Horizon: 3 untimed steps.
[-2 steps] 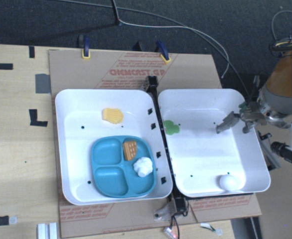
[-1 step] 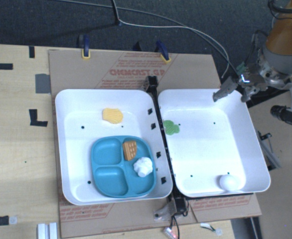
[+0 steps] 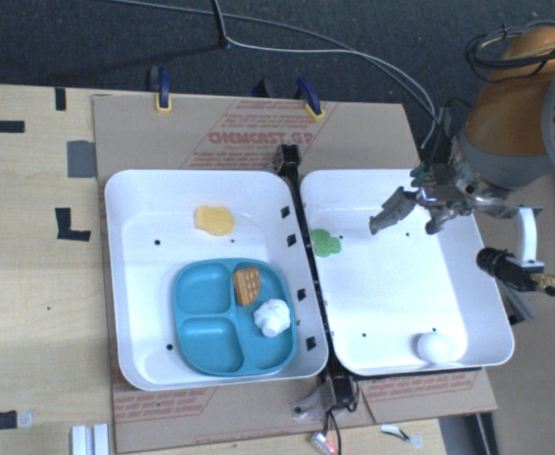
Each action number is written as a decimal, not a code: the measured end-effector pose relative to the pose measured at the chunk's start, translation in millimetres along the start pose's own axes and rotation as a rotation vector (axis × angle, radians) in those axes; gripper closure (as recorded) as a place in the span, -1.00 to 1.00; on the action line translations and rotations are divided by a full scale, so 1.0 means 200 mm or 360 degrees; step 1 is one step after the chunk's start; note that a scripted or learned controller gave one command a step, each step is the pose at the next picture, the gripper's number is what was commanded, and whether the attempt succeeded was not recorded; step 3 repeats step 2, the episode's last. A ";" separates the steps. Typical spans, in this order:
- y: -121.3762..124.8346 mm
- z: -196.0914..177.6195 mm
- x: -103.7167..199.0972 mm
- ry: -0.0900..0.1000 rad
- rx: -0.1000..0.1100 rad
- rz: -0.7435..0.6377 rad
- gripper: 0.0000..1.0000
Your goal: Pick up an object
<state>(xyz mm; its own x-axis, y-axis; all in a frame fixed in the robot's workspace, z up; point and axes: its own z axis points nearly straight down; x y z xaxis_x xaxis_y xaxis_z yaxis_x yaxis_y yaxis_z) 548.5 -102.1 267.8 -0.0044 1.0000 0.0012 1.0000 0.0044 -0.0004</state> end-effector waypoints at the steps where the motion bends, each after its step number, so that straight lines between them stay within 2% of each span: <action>1: 0.49 -0.16 0.06 -0.0003 -0.0003 0.0003 -1.00; 2: 0.40 -0.45 0.23 -0.0001 -0.0009 0.0002 -1.00; 3: 0.40 -0.45 0.23 -0.0001 -0.0009 0.0002 -1.00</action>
